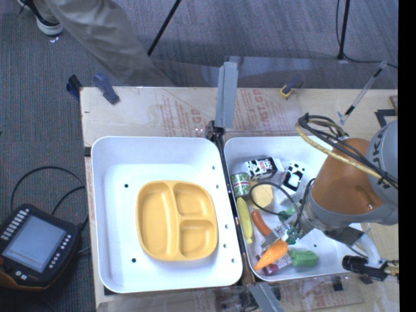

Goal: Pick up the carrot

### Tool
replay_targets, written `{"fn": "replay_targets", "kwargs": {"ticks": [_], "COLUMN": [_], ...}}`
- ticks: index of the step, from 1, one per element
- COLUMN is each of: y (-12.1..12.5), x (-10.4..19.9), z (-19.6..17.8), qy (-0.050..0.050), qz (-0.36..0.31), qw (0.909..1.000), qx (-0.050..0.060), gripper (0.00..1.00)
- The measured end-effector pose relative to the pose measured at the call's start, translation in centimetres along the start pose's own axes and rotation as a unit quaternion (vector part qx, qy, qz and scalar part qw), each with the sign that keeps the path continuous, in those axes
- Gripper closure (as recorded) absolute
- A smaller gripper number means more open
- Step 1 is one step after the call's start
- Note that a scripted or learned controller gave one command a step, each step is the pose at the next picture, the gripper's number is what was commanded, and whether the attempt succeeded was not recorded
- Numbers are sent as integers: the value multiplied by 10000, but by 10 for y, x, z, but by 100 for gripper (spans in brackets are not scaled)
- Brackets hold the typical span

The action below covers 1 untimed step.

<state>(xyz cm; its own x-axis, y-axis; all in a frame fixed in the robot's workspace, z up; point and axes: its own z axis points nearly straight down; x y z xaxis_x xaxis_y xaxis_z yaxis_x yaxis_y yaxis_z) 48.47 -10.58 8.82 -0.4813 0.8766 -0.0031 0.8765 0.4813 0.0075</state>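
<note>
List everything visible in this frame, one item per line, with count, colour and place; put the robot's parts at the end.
carrot: 1, orange, right bin near its front edge
green toy: 1, green, right of the carrot
banana: 1, yellow, right bin along its left wall
red sausage-like toy: 1, red-orange, beside the banana
can: 1, green label, right bin's left side
black-and-white cartons: 2, right bin's back
divided plate: 1, yellow, middle of left bin
bins: 2, white, side by side on the bench
handheld pendant: 1, black with grey screen, floor at left
arm: 1, grey and orange, over right bin
gripper: 1, just above the carrot
</note>
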Motion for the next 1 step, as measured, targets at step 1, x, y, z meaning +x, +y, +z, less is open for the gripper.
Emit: {"fn": "replay_targets", "kwargs": {"ticks": [1], "y": [-9], "x": [-2], "z": [2], "qy": [22], "qz": [122], "qw": [9999], "qx": [33], "gripper": [0]}}
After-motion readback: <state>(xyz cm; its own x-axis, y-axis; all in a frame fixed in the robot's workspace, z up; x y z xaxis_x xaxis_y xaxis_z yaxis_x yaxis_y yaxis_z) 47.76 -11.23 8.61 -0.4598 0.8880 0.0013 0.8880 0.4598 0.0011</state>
